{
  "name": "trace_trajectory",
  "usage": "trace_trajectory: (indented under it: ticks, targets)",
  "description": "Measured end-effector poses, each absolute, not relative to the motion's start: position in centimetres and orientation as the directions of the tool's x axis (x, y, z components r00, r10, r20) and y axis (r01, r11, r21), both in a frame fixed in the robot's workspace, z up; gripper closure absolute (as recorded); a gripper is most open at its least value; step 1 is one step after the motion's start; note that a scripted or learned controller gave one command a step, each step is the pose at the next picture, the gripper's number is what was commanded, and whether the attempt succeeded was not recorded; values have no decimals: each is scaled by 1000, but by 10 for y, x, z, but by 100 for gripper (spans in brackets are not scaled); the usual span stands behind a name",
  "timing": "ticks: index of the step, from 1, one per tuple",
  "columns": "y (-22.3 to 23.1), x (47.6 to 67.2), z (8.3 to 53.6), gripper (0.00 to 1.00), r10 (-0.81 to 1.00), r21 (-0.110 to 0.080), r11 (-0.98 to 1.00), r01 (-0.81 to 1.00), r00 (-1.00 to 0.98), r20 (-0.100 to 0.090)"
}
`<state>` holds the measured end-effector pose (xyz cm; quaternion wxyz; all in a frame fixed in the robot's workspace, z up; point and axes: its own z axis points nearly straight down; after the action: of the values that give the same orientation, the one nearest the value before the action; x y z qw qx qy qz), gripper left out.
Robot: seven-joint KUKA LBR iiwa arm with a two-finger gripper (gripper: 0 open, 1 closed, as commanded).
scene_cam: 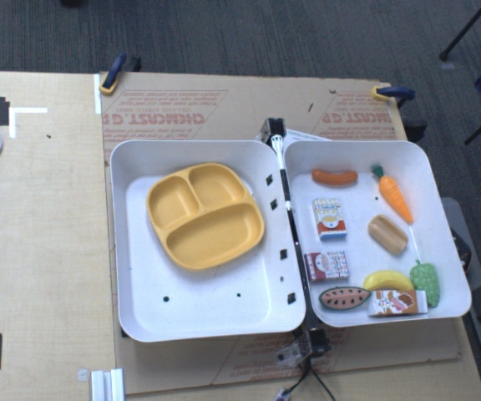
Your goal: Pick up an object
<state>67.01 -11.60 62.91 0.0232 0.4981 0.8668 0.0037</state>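
The right bin holds several toy foods: a sausage, a carrot, a small white carton, a bread roll, a red-and-white box, a banana, green grapes, a watermelon slice and an orange-and-white carton. In the left bin a yellow divided plate lies flat.
Both bins rest on a brown cardboard sheet held by clamps at the back corners. Wooden bench top spreads to the left with black tape marks. Cables hang at the front between the bins.
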Motion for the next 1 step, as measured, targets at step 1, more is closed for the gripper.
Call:
trace_trajectory:
  ticks: [1]
  targets:
    - [-116,671,639,100,863,33,505,862,-504,-41]
